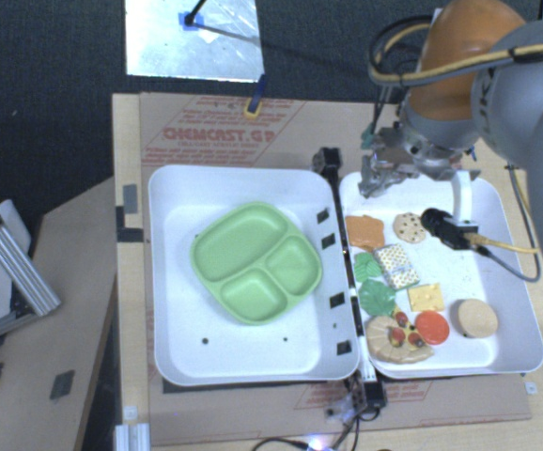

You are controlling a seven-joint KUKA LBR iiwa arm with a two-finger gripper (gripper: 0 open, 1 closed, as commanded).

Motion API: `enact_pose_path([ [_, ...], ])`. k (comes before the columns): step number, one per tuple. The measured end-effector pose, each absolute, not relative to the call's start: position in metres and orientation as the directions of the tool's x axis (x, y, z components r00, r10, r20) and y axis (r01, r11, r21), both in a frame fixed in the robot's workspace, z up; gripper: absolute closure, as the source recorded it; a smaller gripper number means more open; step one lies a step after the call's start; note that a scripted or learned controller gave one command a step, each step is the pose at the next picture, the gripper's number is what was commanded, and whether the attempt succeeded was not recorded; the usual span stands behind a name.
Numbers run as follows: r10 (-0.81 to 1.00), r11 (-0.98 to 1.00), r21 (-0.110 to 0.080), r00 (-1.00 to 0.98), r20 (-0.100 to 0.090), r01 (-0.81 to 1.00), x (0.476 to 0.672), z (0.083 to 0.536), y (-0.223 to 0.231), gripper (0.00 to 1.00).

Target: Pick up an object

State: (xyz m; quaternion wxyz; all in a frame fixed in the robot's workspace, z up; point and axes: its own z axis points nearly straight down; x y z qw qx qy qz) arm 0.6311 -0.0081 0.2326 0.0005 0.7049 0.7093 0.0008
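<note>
**Cookie (409, 226) looks like your easiest grab**

Working back from the near rim of the right bin (459, 365): you've got a pizza slice (398, 337), a red tomato disc (432, 327) and a tan bun (476, 318) crowded together, so there's not much room to get around any of them. Behind those, a cheese square (426, 297), two green leaves (377, 297) and a patterned packet (398, 267) sit in an overlapping clump. Skip that mess imo.

Farther back, the cookie has bare bin floor on most sides, with an orange cracker (365, 230) just beside it. It all looks like toy food, so I'd guess light, stiff, a bit slick and not fragile. It's flat, so pinch it low across its edge or it'll probably skid away.

The jaws hang beyond it, over the bin's far-left corner. Honestly, you can't tell from this angle whether they're spread or pressed together.

Watch the clipped divider (342, 252) next to the cracker, and the far wall. Over in the left bin (178, 346), a green tray (255, 261) leaves plenty of open floor.
</note>
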Motion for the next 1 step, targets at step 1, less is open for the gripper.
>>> enact_pose_path([
  [1,1.000,0.000,0.001,0.000,-0.001,1.000,0.6265,0.2235,-0.0204,1.00],
])
